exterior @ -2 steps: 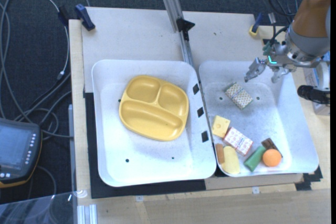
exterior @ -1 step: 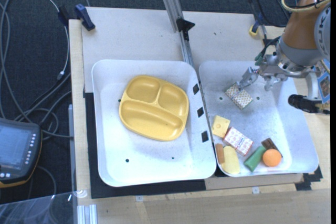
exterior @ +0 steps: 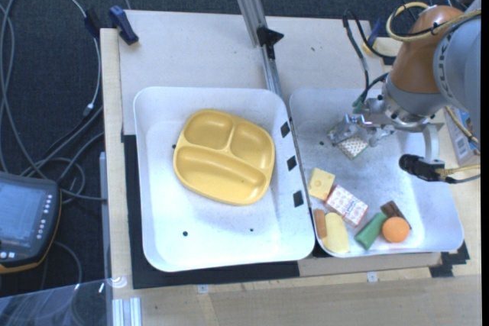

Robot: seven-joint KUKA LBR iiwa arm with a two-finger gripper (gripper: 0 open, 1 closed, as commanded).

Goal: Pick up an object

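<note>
Surface (exterior: 191, 50) carries two white bins; the left bin (exterior: 153, 164) holds a yellow plate (exterior: 224, 156). In the right bin (exterior: 443, 217), the tool (exterior: 353, 135) grips a small waffle piece (exterior: 353, 146) between its tips. Lifting straight, slowly, should avoid dropping it.

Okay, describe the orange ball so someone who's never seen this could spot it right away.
Look in the right white bin, at its near right corner. The orange ball sits there, beside a green block and a brown piece. It's the only round thing there.
</note>
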